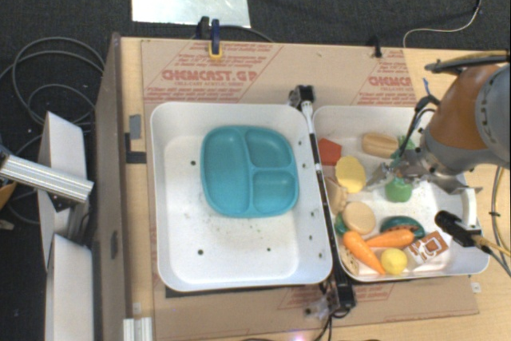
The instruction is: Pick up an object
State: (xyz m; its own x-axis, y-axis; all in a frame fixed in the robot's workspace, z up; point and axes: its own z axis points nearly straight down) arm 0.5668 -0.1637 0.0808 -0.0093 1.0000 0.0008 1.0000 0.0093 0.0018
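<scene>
Nearest to my camera is the grey arm with the orange band (467, 112), which comes in from the right and bends down over the right bin. Starting from the left, I see the shallow white left bin (172, 172), and in its middle lies a teal plastic plate with three compartments (247, 172). Next is the shallow white right bin (359, 120), touching the first one. At its left side lie a red block (329, 149), a yellow round piece (350, 172) and a beige round piece (359, 216), with a tan bread-shaped piece (379, 144) near the far wall. Near the front wall are two orange toy carrots (363, 251), a small yellow lemon (393, 259) and a brown and white packet (429, 246). The gripper (397, 169) is directly over a small green cylinder (398, 189); I cannot tell whether it is open or closed, or whether it grips this piece.
</scene>
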